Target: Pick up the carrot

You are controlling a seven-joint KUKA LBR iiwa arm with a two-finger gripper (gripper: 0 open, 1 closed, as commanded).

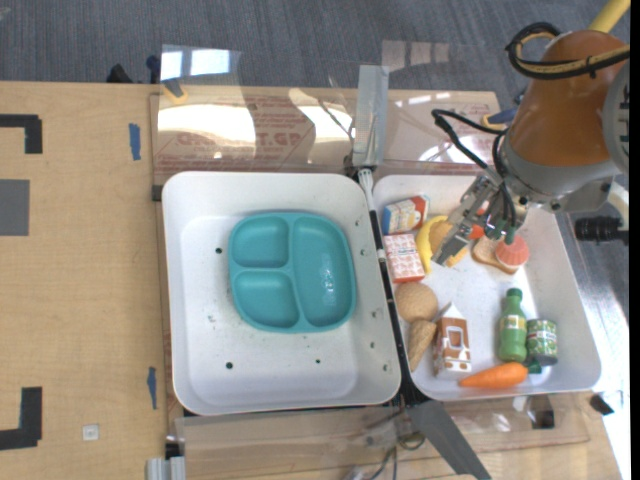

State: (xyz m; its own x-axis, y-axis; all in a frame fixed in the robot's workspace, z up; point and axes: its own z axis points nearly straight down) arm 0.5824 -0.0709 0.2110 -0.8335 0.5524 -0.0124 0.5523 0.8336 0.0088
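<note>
I'm starting at the left bin (pixel 190 298); a teal divided plate (pixel 292 271) sits near its middle, three compartments, all of them bare; the white floor around it shows a few dark specks.

Crossing the divider into the right bin (pixel 580 318), things get crowded; along its left edge I've got a small carton (pixel 405 213) near the far corner, a red and white box (pixel 403 257) just below it, then a round tan cookie (pixel 416 301), and a tan wedge (pixel 420 342) beneath that; a brown and white carton (pixel 452 342) stands right beside the wedge.

There's a banana (pixel 432 240) next to the red and white box, curving toward the middle of the bin; the gripper (pixel 462 236) hangs right at the banana's outer side, reaching down from the grey and orange arm (pixel 560 118) in the bin's far right corner; I can't make out from here how the fingers stand, too much dark hardware and cabling in one clump; nothing clearly sits between them.

Just right of the gripper lies a slice of bread (pixel 492 252) with a strawberry (pixel 512 252) touching it.

The carrot (pixel 492 376) lies along the near edge of the right bin, well apart from the gripper; a green bottle (pixel 513 325) stands just above it, with a green can (pixel 542 340) at the bottle's right side.
</note>
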